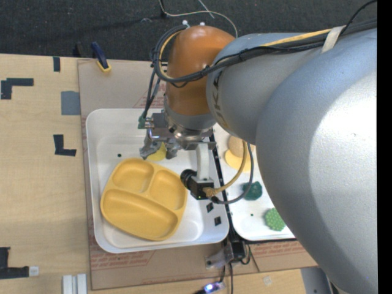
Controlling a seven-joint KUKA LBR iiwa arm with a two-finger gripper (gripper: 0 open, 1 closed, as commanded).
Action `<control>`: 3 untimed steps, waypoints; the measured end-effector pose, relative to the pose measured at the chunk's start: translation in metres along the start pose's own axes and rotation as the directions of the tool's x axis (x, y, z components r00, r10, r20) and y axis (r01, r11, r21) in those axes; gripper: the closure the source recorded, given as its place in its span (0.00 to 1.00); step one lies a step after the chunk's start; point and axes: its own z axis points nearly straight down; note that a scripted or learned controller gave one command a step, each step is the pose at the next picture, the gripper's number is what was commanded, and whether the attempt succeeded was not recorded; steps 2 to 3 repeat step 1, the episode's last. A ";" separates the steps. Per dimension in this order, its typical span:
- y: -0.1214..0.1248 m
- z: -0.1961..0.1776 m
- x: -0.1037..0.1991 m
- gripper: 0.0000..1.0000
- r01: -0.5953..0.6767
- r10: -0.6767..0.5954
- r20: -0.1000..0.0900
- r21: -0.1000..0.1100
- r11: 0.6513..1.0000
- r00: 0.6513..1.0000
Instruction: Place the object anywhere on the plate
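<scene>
We see the arm [294,103] sweep in from three o'clock, its orange band [193,66] sitting over the left bin [98,133]. Below the band the gripper [160,147] hangs at the bin's twelve o'clock side, just past the upper rim of the yellow plate [144,199]. The plate, split into three sections, lies in the lower half of that bin and its sections look bare. A small yellow object [157,154] shows right at the gripper's tip, at about one o'clock from the plate's middle, just off its rim; we cannot tell how the gripper itself is set or whether it grips this piece. In the right bin [257,225] we see a pale round piece [234,152], a dark green item [252,191] and a lighter green one [275,219] toward five o'clock.
</scene>
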 end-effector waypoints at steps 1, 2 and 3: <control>0.001 -0.001 -0.003 0.00 -0.005 0.005 0.001 -0.001 1.000 1.000; 0.001 -0.001 -0.003 0.00 -0.005 0.005 0.001 -0.001 1.000 1.000; 0.001 -0.001 -0.003 0.00 -0.005 0.005 0.001 -0.001 1.000 1.000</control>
